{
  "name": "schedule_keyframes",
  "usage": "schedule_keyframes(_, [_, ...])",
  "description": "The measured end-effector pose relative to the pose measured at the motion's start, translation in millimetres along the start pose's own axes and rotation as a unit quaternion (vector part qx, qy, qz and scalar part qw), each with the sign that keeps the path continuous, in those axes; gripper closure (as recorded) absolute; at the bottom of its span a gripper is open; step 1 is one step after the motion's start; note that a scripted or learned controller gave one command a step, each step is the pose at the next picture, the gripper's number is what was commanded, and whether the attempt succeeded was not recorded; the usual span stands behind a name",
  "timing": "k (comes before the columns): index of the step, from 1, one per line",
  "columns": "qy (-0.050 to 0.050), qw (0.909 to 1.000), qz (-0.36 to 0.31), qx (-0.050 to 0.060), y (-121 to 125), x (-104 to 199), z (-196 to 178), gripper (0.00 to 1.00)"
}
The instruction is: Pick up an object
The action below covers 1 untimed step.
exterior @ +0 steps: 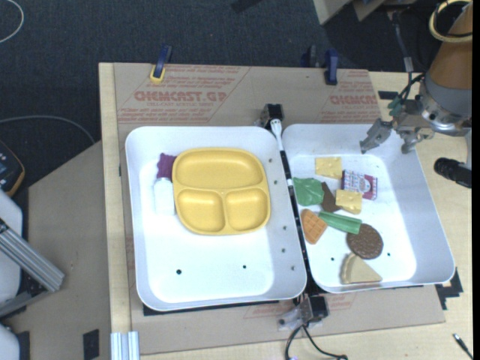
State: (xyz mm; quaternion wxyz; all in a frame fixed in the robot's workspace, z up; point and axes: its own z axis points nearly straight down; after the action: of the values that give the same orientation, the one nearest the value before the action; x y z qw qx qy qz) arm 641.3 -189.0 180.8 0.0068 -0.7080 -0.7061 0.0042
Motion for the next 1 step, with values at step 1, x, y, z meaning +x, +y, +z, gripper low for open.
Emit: schedule_keyframes(1, [-0.002,1.0000,-0.001,-0.007,3.4,0.3,-9.2,0.00])
